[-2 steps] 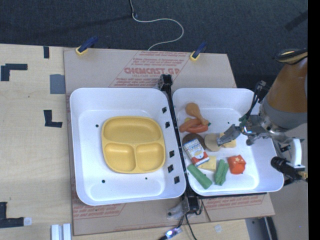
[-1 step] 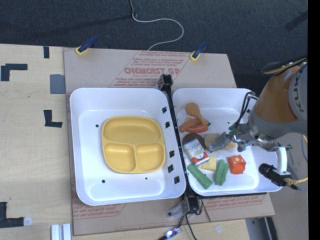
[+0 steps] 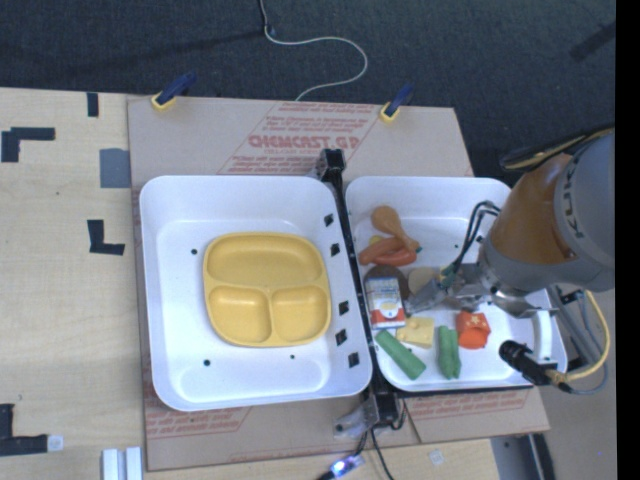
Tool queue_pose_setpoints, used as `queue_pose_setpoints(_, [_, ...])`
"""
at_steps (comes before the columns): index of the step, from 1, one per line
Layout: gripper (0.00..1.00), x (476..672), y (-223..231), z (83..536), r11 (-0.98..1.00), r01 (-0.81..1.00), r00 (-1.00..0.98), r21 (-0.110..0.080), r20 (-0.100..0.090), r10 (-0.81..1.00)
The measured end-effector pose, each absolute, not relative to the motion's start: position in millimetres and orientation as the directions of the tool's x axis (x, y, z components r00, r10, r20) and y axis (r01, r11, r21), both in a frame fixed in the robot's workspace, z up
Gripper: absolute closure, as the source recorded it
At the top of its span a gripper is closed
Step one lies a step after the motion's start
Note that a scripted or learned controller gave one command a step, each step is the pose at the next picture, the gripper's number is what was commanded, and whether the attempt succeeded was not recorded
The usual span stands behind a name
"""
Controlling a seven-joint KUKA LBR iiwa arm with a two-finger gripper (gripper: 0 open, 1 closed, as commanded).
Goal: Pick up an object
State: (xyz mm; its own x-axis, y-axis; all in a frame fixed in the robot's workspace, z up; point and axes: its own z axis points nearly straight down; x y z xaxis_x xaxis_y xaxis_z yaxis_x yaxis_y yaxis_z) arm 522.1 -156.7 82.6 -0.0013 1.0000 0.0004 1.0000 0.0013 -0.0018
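2 green pieces (image 3: 448,352) | long axes: 1 upright, 1 diagonal | end effector (image 3: 437,290) grip: cannot tell

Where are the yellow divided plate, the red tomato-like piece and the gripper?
yellow divided plate (image 3: 267,288), camera view, point on its centre ridge.
red tomato-like piece (image 3: 473,330), camera view, point on its middle.
gripper (image 3: 432,293), camera view, point by its tips.

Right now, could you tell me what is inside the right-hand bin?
The right bin holds toy foods: a drumstick, green pieces, a red piece. The gripper and arm cover some.
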Motion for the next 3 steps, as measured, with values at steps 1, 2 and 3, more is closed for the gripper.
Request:
queue_pose_setpoints(1, [1.0,522.6,-158,95,0.001,1.0,-0.001,0.001,-0.002,1.0])
queue_pose_setpoints(2, [1.0,527.7,-154,157,0.002,1.0,-0.002,0.004,-0.001,1.0])
queue_pose_setpoints(3, [1.0,536.4,-152,203,0.002,1.0,-0.002,0.003,-0.001,1.0])
